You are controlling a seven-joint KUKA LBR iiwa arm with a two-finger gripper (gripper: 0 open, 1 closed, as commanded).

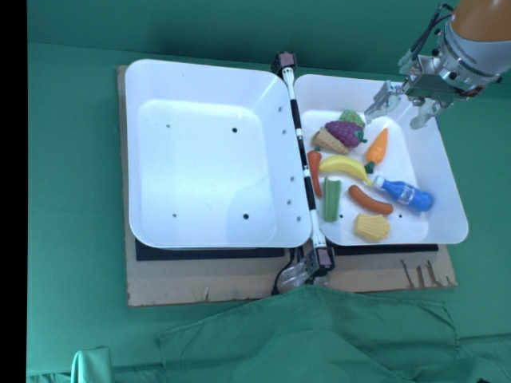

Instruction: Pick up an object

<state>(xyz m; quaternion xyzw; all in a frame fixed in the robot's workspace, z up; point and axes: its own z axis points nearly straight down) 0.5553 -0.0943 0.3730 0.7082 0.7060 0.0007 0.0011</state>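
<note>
The gripper [402, 110] hovers with fingers apart and nothing between them above the right bin [435, 162], positioned to descend on the carrot [378, 146].

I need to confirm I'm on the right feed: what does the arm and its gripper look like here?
The arm has an orange band above a pale grey wrist ring. Thin dark cables loop down its side to the gripper, a silver-grey metal block with two slim fingers.
</note>
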